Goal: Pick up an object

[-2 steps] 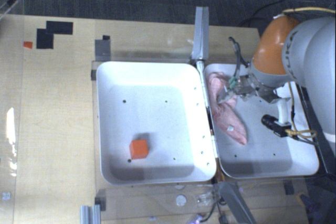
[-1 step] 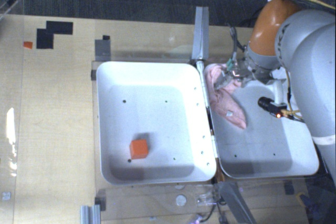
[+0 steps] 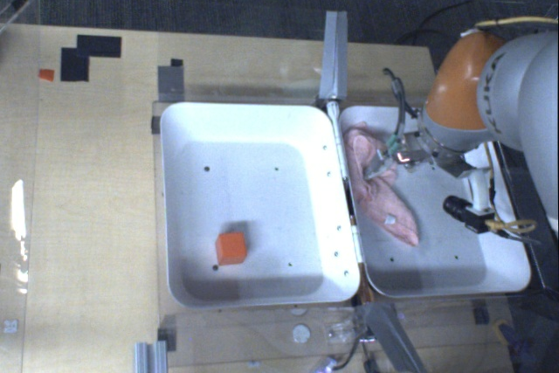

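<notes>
We see the hand [image 3: 390, 160] down on the pink cloth [image 3: 379, 196] near the right bin's [image 3: 454, 275] left wall — its grip unclear; open floor lies rightward.

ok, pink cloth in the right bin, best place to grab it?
Probably the bunched upper end of the pink cloth, coming straight down from above. It lies limp and flat along the right bin floor near the divider, so the raised folds there likely give the most to pinch.

One orange block [image 3: 231, 248], one pink cloth [image 3: 381, 200], two bins [image 3: 175, 188]
</notes>
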{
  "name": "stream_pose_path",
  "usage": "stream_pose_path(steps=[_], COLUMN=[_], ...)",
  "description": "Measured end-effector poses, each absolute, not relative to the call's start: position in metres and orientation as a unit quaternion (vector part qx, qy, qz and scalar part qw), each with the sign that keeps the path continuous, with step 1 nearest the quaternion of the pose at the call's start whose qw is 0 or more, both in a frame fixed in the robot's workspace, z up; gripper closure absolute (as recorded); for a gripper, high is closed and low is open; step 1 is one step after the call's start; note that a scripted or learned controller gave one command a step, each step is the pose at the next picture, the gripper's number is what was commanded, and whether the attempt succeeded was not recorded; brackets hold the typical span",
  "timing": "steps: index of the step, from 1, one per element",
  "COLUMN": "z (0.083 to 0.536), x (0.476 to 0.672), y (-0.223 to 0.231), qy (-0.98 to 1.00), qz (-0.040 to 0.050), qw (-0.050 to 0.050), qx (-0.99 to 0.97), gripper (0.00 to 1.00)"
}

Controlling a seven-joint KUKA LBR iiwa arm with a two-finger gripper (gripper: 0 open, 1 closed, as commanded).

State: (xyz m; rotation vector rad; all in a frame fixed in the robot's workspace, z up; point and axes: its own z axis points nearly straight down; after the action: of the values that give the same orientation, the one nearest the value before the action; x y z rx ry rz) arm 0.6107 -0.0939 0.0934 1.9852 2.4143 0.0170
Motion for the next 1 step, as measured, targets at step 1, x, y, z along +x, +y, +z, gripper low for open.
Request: stream_pose_path(steps=[1], z=[0.1501], x=[0.5413], y=[-0.0993], qy=[0.737], qz=[0.0026], qw=[0.003], qx=[0.676], gripper=[0.00])
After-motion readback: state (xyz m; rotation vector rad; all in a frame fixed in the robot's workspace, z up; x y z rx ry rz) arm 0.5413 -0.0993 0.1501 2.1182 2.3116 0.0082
